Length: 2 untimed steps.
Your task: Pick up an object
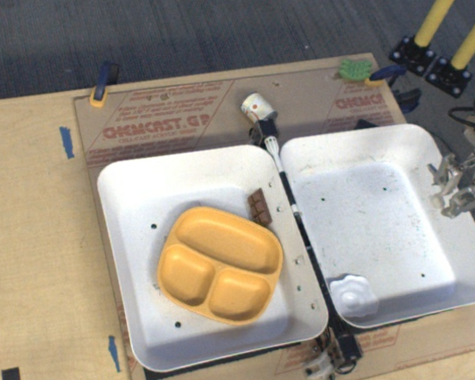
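A yellow plate (220, 263) with three compartments lies tilted in the middle of the left bin (124, 201). A small brown block (259, 208) rests just beyond the plate's upper right rim, against the bin's right wall. In the right bin (391, 153), a small whitish, translucent object (353, 293) sits in the near left corner.
A tool with a white head (254, 108) lies on the cardboard behind the wall the two bins share. A metal wire fixture (462, 182) juts over the right bin's right rim. Yellow poles with black clamps (433, 49) stand at the far right. Small clips (102, 83) hold the cardboard.
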Tool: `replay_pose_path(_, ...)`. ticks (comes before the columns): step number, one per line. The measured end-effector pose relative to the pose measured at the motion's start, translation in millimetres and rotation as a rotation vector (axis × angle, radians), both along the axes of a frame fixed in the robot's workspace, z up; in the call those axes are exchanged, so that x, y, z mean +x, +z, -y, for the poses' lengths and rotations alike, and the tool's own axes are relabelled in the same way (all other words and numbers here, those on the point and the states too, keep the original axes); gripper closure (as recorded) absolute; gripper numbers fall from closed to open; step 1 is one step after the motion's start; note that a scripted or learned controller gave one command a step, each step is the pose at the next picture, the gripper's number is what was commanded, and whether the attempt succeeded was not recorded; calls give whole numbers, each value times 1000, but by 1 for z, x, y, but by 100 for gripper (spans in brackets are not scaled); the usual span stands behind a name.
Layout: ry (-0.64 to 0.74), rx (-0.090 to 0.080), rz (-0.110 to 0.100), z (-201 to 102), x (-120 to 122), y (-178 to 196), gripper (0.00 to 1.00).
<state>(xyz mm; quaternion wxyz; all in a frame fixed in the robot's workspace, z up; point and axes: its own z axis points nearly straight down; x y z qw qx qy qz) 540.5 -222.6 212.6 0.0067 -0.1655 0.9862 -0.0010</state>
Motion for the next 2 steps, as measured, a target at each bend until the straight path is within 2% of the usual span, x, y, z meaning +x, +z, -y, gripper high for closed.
replay_pose_path(1, 524, -4, -7, 0, 19, -17, 100)
replay_pose_path(2, 816, -6, -6, 0, 52, -20, 100)
